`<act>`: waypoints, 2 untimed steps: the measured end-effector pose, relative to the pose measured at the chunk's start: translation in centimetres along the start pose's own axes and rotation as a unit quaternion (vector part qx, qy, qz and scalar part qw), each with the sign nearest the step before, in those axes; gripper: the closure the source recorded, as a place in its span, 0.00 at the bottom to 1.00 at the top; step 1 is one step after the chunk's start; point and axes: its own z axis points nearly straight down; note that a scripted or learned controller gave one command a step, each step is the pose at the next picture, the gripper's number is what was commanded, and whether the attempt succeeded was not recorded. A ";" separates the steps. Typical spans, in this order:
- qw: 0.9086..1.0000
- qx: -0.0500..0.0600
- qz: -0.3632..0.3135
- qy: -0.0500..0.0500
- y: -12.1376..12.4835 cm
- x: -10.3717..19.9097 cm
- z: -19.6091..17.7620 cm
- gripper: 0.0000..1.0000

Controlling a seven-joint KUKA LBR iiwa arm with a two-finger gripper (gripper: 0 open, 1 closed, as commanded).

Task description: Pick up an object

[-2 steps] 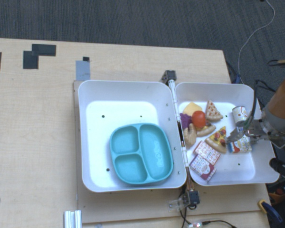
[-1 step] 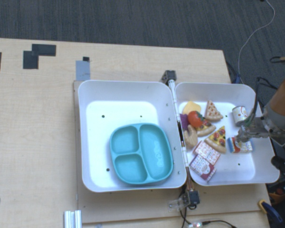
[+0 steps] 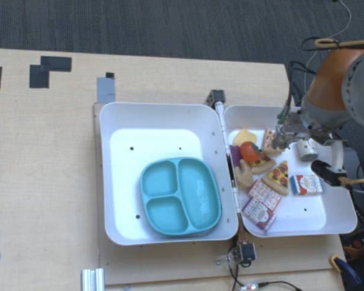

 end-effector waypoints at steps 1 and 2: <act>1.000 0.001 0.001 -0.001 -0.1 -0.1 0.0 0.00; 1.000 -0.005 0.002 -0.001 -5.5 0.6 3.9 0.00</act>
